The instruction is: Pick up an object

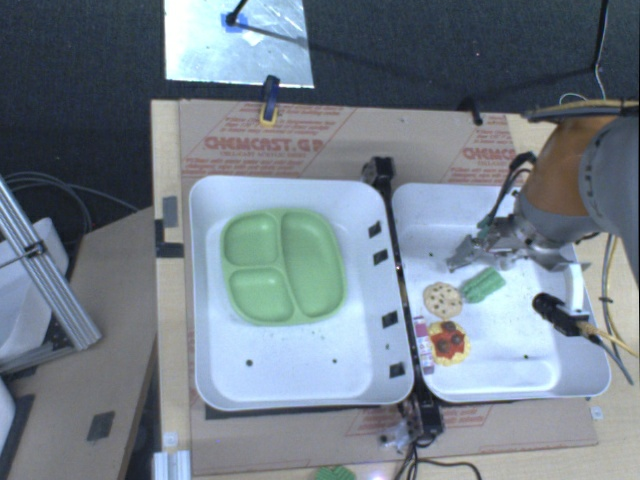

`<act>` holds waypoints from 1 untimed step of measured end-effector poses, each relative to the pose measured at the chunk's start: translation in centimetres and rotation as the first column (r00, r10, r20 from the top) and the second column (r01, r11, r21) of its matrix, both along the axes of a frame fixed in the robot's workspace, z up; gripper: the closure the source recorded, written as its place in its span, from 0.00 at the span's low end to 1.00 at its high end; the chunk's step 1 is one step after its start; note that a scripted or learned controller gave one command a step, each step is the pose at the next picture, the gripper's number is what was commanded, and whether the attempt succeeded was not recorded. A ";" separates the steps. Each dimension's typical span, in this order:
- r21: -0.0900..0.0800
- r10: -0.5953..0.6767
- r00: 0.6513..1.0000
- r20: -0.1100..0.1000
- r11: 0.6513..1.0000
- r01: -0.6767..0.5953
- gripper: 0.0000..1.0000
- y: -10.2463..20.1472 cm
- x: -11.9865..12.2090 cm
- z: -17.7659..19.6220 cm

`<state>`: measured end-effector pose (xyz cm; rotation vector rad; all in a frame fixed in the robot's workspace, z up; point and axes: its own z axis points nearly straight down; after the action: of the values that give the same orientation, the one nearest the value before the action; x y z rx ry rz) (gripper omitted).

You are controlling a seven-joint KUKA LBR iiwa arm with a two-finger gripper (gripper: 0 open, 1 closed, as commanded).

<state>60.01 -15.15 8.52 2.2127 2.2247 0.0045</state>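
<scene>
In the right bin (500, 378) lie three small things: a green ridged piece (482, 285), a round cookie with dark chips (441, 299) just left of it, and a small pizza-like disc with red and dark toppings (449, 342) nearer the front. My gripper (472, 257) reaches in from the right and hangs low over the middle of this bin, just above and behind the green piece. Nothing is visibly held in it.
The left bin (215, 368) holds a pale green plate with three compartments (283, 266). A black divider with clips (392, 268) runs between the bins. The arm's orange and grey body (575, 183) covers the right bin's far right corner.
</scene>
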 end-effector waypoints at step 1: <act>0.000 -0.007 1.000 -0.002 1.000 0.007 0.00 -0.8 -5.6 6.1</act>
<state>54.40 -15.98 14.57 2.2214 2.2178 0.0018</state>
